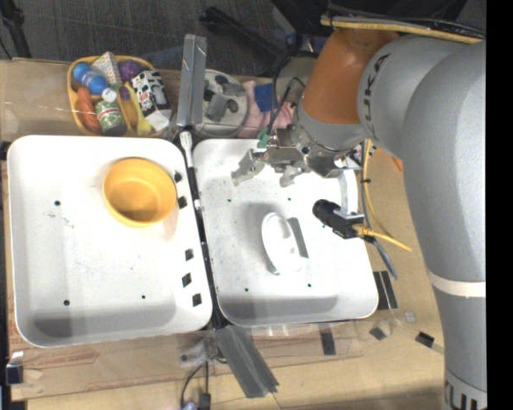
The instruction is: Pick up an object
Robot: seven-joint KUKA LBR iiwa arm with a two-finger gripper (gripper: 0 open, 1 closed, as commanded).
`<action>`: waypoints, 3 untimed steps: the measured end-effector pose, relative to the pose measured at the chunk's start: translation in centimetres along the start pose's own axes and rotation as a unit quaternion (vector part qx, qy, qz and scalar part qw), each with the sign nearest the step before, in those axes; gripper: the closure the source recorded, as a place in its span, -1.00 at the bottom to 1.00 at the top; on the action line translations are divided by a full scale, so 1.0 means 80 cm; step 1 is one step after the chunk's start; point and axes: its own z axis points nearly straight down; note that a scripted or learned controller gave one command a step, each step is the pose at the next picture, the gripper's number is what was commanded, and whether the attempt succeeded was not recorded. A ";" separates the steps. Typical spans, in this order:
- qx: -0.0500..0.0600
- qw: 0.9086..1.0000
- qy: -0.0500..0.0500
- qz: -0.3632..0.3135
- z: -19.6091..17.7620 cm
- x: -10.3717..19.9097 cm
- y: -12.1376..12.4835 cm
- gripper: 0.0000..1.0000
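Observation:
A white rounded object [278, 244] with a grey strip along its right side lies in the right bin [239, 301], near the middle. A yellow bowl [138, 191] sits upright in the left bin [68, 297], toward its back. My gripper [268, 171] hangs over the back part of the right bin, above and behind the white object and apart from it. Its two fingers [243, 171] are spread open with nothing between them. The grey arm with its orange band [346, 67] comes in from the right and covers the bin's back right corner.
A yellow basket [111, 96] with several small items stands behind the left bin. Grey parts [222, 96] and a pink cloth [261, 101] lie behind the right bin. A black fitting [333, 216] with a yellow cable hangs by the wrist over the right bin's right side.

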 end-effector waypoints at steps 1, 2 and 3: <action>0.000 1.000 0.000 -0.015 0.147 -0.023 -0.017 -1.00; -0.001 1.000 0.000 0.002 0.110 -0.104 -0.023 -1.00; -0.004 0.998 0.000 -0.058 0.143 -0.089 -0.058 -1.00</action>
